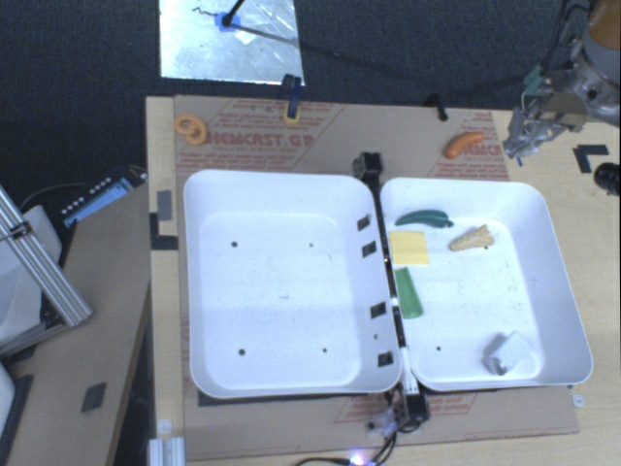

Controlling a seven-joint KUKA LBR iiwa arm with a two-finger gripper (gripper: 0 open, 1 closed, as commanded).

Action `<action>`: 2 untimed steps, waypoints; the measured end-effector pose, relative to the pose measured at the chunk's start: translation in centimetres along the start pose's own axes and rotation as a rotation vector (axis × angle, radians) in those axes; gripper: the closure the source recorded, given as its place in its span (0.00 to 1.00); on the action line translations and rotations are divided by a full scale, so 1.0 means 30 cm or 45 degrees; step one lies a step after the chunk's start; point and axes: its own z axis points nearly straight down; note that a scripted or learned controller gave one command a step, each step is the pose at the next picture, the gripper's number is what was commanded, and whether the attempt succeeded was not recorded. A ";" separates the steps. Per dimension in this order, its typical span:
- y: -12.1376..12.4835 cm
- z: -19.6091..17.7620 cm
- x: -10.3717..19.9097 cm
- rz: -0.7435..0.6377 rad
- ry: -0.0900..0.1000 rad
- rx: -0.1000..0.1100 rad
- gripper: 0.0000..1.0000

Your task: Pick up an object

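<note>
The right bin (553, 260) holds several small items: a dark green pepper (424, 219), a yellow square slice (408, 249), a tan corn-like piece (472, 239), a green stick (408, 292) along the left wall, and a grey-white lump (501, 353) near the front right corner. My gripper (519, 144) hangs at the upper right, beyond the right bin's far rim and above the bench, with nothing visible between its fingers. It is apart from all the bin's items.
The left bin (204, 212) lies beside the right one, joined by a black clamp strip (383, 280). On the bench behind the bins lie an orange sausage-like piece (464, 145) and a tan ring (191, 129). A foil sheet (229, 27) lies farther back.
</note>
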 end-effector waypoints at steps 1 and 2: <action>0.108 0.041 -0.171 0.008 0.001 0.019 1.00; 0.074 0.116 -0.365 0.011 0.001 0.023 1.00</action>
